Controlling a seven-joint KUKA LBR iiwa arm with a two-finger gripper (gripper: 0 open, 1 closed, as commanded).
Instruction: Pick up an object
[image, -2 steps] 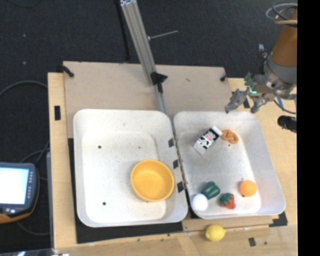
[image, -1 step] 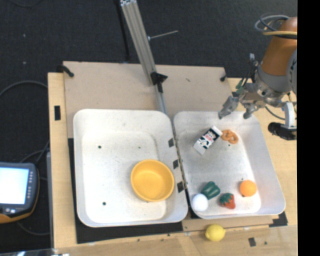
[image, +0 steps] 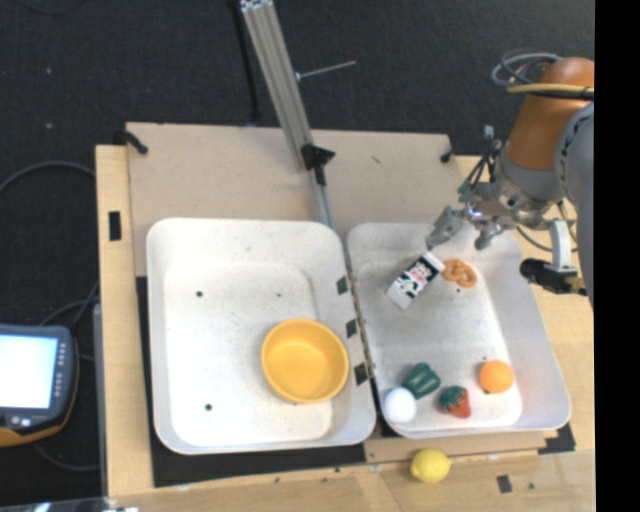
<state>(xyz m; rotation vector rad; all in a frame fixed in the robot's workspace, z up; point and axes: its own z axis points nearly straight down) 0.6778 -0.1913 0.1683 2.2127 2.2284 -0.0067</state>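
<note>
Nearest the lens, at the bottom edge: a yellow lemon (image: 430, 465) on the bench (image: 250, 175), just outside the right bin (image: 530, 330). Inside that bin, along its near rim: a white ball (image: 400, 406), a green pepper-like piece (image: 421, 379), a red strawberry-like piece (image: 456, 401), an orange ball (image: 495, 376). Farther back in the same bin: a small black-and-white carton (image: 414, 280), lying tilted, and just beside it to the right a pretzel-shaped piece (image: 459, 272). In the left bin (image: 190, 270): a yellow bowl (image: 305, 360), upright, toward the near right corner.

At the far right corner of the right bin: the gripper (image: 466, 228), hanging above the floor of the bin, fingers spread apart, nothing between them. Near the carton and the pretzel-shaped piece, touching neither as far as can be seen.

On progress: nothing picked up yet, judging from the bare fingers and every object resting in a bin or on the bench. Still to come: descent, closing on something, lifting. Likeliest targets, by closeness: carton or pretzel-shaped piece.

Hard to make out: exact height of the fingertips above the bin, print on the carton. Cut off at the right edge: most of the arm (image: 545, 130). Also cut off, at the left edge: a small screen (image: 30, 375).
</note>
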